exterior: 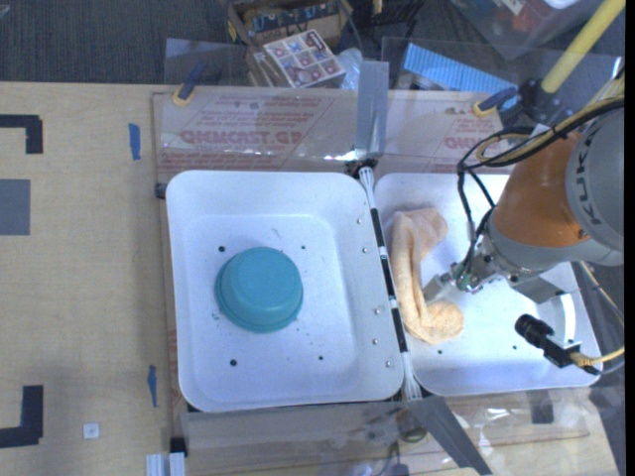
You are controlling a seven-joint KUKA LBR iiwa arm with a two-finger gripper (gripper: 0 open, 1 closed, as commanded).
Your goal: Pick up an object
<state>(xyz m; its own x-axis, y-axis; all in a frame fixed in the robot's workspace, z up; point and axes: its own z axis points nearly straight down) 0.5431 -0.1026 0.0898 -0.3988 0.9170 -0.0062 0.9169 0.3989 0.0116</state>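
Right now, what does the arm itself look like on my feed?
The arm is grey with a rounded orange band above the wrist and dark lettering on its grey shell. Black cables loop along its side. The gripper is small, metallic and grey.

**Two objects, one in each bin**

A teal bowl [259, 288] sits upside down, round and smooth, near the middle of the left bin [198, 206]. A pale yellow-orange cloth [421, 271] lies crumpled in a long, bent strip along the left side of the right bin [476, 365], close to the dividing edge.
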